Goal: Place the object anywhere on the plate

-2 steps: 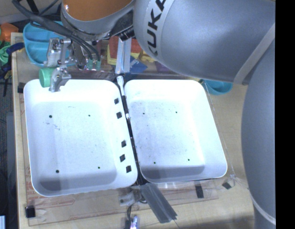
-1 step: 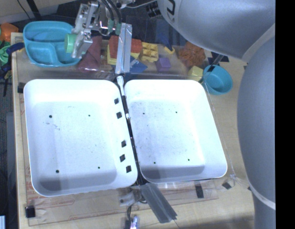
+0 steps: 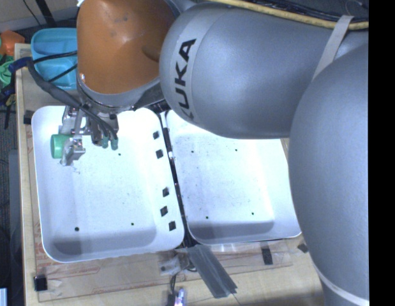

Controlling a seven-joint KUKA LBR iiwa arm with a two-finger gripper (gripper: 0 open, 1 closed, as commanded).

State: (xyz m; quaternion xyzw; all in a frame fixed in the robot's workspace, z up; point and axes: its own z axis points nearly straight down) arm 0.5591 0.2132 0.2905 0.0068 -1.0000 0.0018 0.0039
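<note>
Tool [image 3: 89, 139] hung low over the upper-left corner of the left bin [image 3: 101, 234], under the arm's orange band [image 3: 117, 40]. Metal fittings and teal-tipped parts crowded the wrist; whether it was open, closed or gripping could not be told.

A small green object [image 3: 57, 145], rounded and plastic-looking, sat just beside the tool at the bin's left wall. Could not tell if it was the task's object or part of the tool. No plate could be made out; the grey arm [image 3: 248, 62] covered much of the right bin [image 3: 235, 196].

Judged step: securing the object. Doing it well would mean a centred grip, since a smooth rounded body could squirt sideways, and lifting clear of the wall.

Bins were white, shallow, round-cornered, speckled with dark flecks. The table [image 3: 108, 279] looked like pale wood.
</note>
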